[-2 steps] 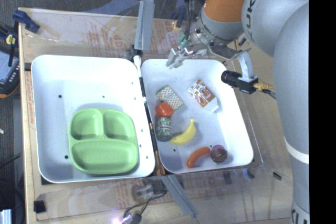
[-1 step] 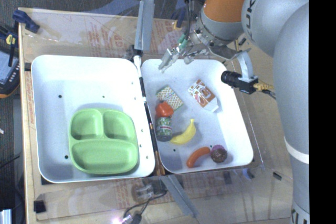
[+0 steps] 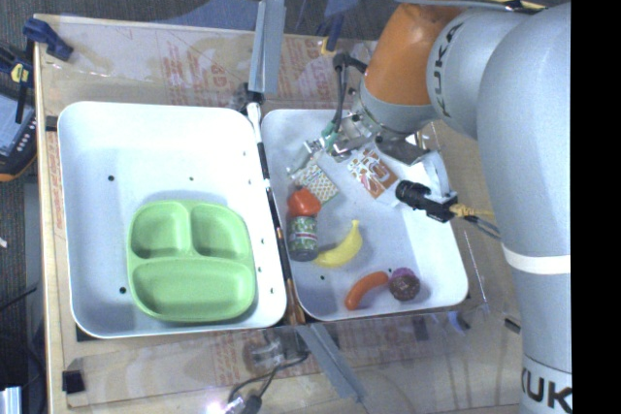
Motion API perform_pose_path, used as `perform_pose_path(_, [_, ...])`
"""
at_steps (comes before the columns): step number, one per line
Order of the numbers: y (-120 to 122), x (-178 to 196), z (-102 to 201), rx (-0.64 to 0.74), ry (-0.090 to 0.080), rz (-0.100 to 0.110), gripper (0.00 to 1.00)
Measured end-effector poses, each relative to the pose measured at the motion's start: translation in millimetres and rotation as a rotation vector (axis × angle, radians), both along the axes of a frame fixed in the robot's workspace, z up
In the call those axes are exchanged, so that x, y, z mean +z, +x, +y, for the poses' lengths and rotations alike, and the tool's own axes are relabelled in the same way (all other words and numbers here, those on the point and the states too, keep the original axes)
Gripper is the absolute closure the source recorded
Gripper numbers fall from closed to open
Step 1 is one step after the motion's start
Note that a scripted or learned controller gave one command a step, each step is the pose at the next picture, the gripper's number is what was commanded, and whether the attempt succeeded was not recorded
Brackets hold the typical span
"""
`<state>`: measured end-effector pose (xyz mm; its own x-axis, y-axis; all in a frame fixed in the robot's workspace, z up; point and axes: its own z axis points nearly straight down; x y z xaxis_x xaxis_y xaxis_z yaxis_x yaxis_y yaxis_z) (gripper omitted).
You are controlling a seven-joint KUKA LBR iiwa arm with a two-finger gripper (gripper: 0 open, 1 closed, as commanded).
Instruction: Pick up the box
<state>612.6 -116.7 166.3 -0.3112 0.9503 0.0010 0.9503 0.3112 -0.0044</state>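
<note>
A sausage [image 3: 366, 289] and plum [image 3: 405, 284] lie nearest in the right bin [image 3: 441, 286], a banana [image 3: 342, 246] and jar [image 3: 303, 230] beyond; farther back the gripper [image 3: 325, 150] hovers beside the box [image 3: 373, 174], jaws unreadable.

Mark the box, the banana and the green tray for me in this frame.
box [image 3: 373, 174], camera view, on its printed top face.
banana [image 3: 343, 247], camera view, on the middle of its curve.
green tray [image 3: 191, 261], camera view, on the ridge between its compartments.
</note>
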Motion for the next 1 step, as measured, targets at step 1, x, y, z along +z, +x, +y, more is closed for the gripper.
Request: perform_pose_path(1, [-5.4,-70.0,1.4,-0.095,-0.003,-0.011,0.00])
